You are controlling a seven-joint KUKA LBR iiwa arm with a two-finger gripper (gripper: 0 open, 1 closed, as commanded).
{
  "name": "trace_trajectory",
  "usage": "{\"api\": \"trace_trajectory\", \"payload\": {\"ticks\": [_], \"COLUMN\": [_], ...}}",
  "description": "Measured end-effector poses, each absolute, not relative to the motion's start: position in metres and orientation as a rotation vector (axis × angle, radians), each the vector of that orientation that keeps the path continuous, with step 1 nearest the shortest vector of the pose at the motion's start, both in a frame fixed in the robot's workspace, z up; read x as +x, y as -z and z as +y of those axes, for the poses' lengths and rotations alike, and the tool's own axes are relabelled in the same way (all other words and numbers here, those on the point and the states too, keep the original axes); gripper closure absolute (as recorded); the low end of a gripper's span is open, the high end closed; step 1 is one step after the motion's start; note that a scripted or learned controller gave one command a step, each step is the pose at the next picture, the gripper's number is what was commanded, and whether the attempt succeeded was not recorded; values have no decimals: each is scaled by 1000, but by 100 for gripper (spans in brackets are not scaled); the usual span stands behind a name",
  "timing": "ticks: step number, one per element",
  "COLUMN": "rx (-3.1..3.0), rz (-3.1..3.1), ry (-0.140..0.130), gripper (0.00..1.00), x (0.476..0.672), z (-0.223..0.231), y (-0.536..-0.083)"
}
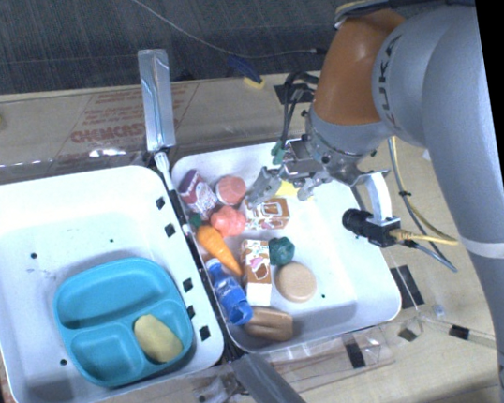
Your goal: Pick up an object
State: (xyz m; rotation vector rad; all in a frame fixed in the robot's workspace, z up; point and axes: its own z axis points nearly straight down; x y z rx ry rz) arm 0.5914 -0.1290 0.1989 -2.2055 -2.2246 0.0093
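Hovering over the right-hand shallow white plastic bin [362,268], my two-finger gripper [279,178] hangs above the upper part of the toy pile, and from this slanted angle I cannot tell how it is set, nor is anything plainly in its grip. Just below it lies the small printed carton with the orange-and-white label [272,210], the nearest candidate, I'd judge. To its left sit the round pinkish-red ball [230,189] and the salmon-coloured lump [227,220]; further down-left runs the orange plastic carrot [217,247], then the blue bottle [228,294]. Down from the gripper rest the dark green ball [282,250] and the tan round disc [295,282]. Everything crowds that bin's left wall, so a clean descent looks tight. Far left, in the other bin, the blue divided tray [107,304] cradles a yellow-green potato-shaped toy [158,337], well apart.
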Motion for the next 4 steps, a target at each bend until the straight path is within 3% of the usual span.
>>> {"api": "trace_trajectory", "payload": {"ticks": [1, 2, 3, 4], "rx": [-2056, -2129, -1726, -1454], "rz": [-2365, -2310, -2607, -2779], "ry": [-10, 0, -24, -4], "gripper": [0, 0, 0, 0], "x": [613, 638, 652, 617], "z": [-199, -192, -162, -178], "y": [-152, -104, -91, -90]}}
